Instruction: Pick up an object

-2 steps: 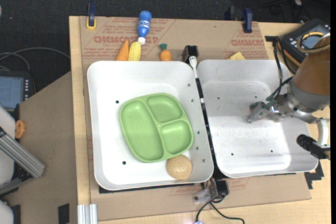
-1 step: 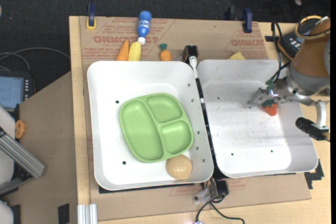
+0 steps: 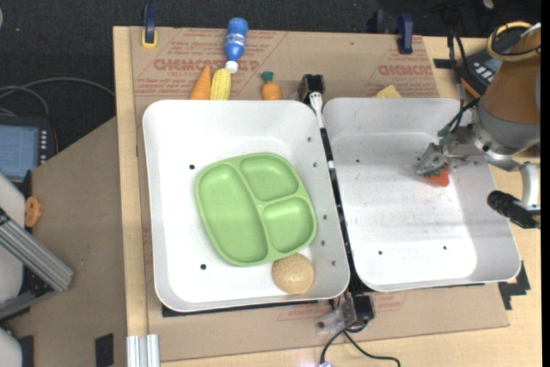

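Observation:
My gripper (image 3: 432,162) is low over the right white bin (image 3: 412,253), near its far right part. A small orange-red object (image 3: 440,178) lies on the bin floor just below and in front of the gripper tip, touching it or very close to it. The arm's grey body and orange band (image 3: 514,94) come in from the right edge. I cannot see whether the object is between the gripper's tips.
The left bin (image 3: 172,142) holds a green divided plate (image 3: 256,209) and a round tan item (image 3: 294,273) at its near edge. Behind the bins lie a blue-and-white bottle (image 3: 235,41), a corn cob (image 3: 221,83), a carrot (image 3: 200,84) and a smaller carrot (image 3: 271,88).

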`<state>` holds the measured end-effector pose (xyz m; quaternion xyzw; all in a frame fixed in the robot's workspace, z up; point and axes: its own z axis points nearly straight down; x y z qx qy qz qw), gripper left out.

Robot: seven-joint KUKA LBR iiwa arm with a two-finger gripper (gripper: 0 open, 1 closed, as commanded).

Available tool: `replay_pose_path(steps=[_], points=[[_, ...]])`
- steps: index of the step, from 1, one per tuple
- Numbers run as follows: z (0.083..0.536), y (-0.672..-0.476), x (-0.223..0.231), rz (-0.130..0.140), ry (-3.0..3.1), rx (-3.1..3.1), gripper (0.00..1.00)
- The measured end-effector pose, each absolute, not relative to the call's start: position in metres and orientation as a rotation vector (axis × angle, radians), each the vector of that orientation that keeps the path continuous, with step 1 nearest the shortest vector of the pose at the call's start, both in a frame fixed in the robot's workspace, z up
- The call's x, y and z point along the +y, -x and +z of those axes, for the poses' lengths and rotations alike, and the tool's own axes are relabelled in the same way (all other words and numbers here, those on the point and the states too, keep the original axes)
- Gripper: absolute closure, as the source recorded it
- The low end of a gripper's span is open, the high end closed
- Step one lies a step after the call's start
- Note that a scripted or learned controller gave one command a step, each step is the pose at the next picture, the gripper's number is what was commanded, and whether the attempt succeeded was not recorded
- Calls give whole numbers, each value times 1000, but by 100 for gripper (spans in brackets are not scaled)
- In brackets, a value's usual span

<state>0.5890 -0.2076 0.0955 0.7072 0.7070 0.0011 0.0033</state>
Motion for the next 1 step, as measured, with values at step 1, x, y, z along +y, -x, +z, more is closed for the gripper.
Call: replay_pose_path(steps=[1], points=[[178, -615, -120, 13, -2205, 2227, 100]])
